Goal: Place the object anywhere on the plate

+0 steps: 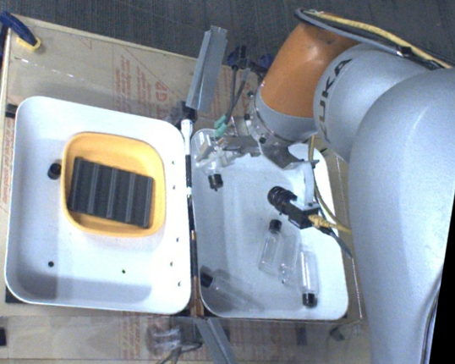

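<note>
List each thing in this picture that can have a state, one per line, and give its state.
Plate: yellow, lying flat in the left bin, a dark ridged block resting on it.
Clear tubes: lying flat in the right bin, off the plate.
End effector: at the right bin's upper left corner, apart from the tubes.

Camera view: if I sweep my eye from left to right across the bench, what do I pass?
Left white bin → yellow plate with a dark ridged block on it → right white bin → clear tubes with black caps → grey arm.
</note>
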Robot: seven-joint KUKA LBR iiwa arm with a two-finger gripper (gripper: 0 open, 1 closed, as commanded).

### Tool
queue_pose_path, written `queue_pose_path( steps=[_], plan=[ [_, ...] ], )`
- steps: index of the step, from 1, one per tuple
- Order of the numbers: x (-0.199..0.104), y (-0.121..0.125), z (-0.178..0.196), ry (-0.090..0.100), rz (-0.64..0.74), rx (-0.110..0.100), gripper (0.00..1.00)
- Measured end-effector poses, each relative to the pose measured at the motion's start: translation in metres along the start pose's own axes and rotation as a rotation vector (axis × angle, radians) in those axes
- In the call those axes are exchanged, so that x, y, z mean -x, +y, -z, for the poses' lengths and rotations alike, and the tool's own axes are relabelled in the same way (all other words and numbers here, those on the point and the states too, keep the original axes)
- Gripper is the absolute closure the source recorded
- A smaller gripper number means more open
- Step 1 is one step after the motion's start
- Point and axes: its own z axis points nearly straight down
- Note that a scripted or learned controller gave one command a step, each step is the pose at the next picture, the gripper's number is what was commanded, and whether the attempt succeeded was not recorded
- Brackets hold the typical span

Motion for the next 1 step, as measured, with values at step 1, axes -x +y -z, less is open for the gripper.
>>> queue_pose_path(
  steps=[1],
  plan=[
    [0.0003, 0.0000, 0.0002, 0.000, 0.000, 0.000, 0.00]
  ],
)
